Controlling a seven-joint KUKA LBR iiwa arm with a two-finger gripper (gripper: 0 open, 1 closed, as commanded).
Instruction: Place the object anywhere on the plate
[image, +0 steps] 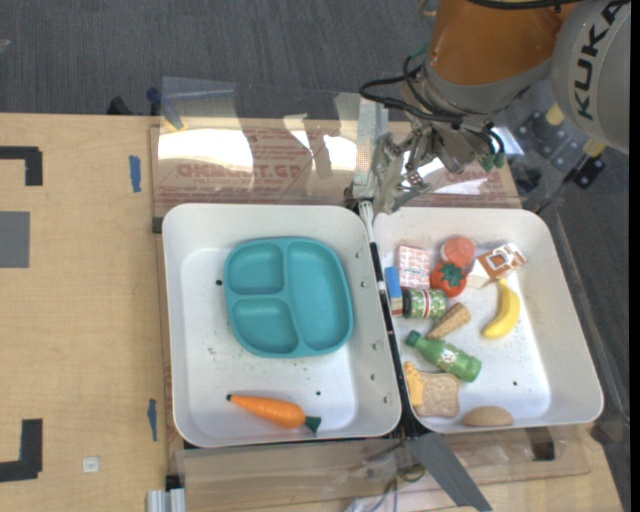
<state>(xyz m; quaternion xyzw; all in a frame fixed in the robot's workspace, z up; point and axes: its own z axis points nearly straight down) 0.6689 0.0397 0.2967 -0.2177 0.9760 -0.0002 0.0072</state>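
Because of dark parts and cables (395, 88) bunched around the gripper (415, 175), cannot tell if spread or pressed together. Hangs at the top middle of the frame, above the back edge where the two bins meet. Carries nothing that can be seen.

Lower down, in the left bin (185, 330), find the blue plate (288, 296) with three dips. Just below it, near the bottom of the frame and not touching it, find the carrot (268, 410), lying flat. Probably the thing to move, being alone beside the plate, though hard to be sure with so many toys in the right bin (545, 345).

Looks like a toy: likely light, hard and smooth, so maybe slippery. Gets thin toward one end. Best to pinch across the fat orange middle, not the little green tip.

Hard to make out: the piled toys at the right, some lying over each other. Cut off at the top of the frame: most of the arm.
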